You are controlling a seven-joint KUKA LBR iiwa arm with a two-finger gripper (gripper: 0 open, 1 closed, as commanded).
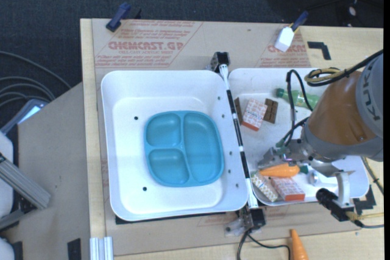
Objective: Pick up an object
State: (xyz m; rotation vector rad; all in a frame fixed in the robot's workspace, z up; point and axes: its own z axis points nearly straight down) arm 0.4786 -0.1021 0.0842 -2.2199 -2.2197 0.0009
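Observation:
My gripper [288, 159] hangs low over the front half of the right bin [256, 77], under the grey arm with its orange band [339, 111]. An orange carrot-shaped toy [281, 172] lies just below the gripper, touching or nearly touching it. In front of the carrot lie a pale wrapped block [268, 188] and a small red-and-white pack [293, 192]. Further back in the same bin sit a pink-and-brown wafer pack [255, 113] and a green object [297, 95], partly hidden by the arm.
The left bin [116, 91] holds a blue divided plate [184, 147]. A black divider with clamps [231, 112] runs between the bins. Cables [320, 75] loop by the arm. An orange tool [296, 246] lies on the bench in front.

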